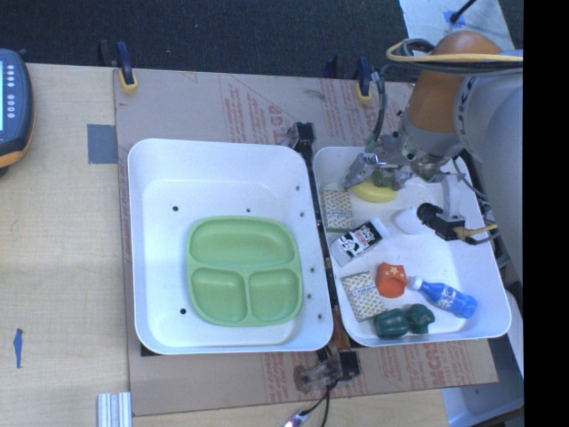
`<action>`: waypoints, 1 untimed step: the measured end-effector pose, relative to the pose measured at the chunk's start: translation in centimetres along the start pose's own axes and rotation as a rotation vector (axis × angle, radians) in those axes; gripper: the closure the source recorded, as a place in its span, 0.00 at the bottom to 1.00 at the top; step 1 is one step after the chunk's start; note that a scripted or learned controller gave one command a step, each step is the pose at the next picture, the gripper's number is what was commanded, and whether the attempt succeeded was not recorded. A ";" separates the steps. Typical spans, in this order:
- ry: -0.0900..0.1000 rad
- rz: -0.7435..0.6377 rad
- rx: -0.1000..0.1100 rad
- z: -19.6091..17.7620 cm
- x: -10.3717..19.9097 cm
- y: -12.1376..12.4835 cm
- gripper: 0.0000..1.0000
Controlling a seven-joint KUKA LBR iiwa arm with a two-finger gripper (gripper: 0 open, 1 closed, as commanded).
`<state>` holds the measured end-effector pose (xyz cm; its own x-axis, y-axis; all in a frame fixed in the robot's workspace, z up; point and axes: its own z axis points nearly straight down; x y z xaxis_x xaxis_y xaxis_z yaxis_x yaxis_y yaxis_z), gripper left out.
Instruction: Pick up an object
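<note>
My gripper (380, 173) hangs low over the far end of the right bin (498, 274), right at a yellow banana-shaped object (373, 192) that lies just beneath and in front of it. Whether the gripper touches the yellow object cannot be told from this angle. Further forward in that bin lie a black-and-white patterned item (358, 240), an orange object (390, 279), a blue bottle with a white cap (447, 297) and a dark green object (403, 320).
Two patterned square pads (337, 208) (362, 294) and a small white object (407, 220) also lie in the right bin. The left bin (151, 238) holds a green divided plate (243, 269). A blue-and-orange device (12, 105) sits at the bench's far left.
</note>
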<state>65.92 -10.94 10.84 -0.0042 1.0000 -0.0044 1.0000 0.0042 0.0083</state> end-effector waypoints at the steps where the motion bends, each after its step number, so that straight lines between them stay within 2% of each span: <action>1: 0.000 0.006 0.009 0.7 -8.2 -0.4 0.00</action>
<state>65.56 -19.12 10.18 0.0019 1.0000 -0.0044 1.0000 -0.0019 -0.0010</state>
